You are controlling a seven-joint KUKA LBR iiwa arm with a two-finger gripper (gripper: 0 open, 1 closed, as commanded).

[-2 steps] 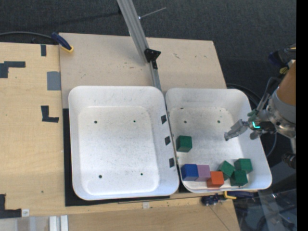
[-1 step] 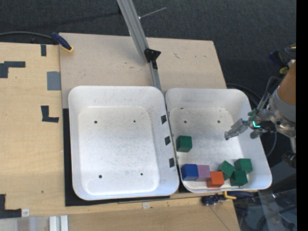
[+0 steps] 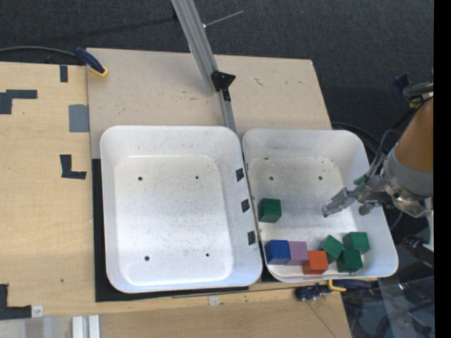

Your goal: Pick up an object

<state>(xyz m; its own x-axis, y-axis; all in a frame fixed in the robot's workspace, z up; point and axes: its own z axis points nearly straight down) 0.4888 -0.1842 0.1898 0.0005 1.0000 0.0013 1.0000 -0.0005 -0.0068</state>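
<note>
The right bin (image 3: 303, 146) holds several small blocks. One green block (image 3: 269, 210) sits alone near the bin's left wall. Along the front edge lie a blue block (image 3: 277, 251), a purple block (image 3: 298, 251) and an orange block (image 3: 316, 261). Three more green blocks (image 3: 345, 251) are clustered in the front right corner. My gripper (image 3: 332, 207) hangs over the right side of this bin. It is above and behind the green cluster and well to the right of the lone green block. Nothing shows in its grasp.
The left bin (image 3: 169, 136) stands beside the right one, with a shared rim between them. A grey metal strut (image 3: 201, 41) slants down from the top to the bins' back edge. The arm's orange band (image 3: 421, 143) is at the far right.
</note>
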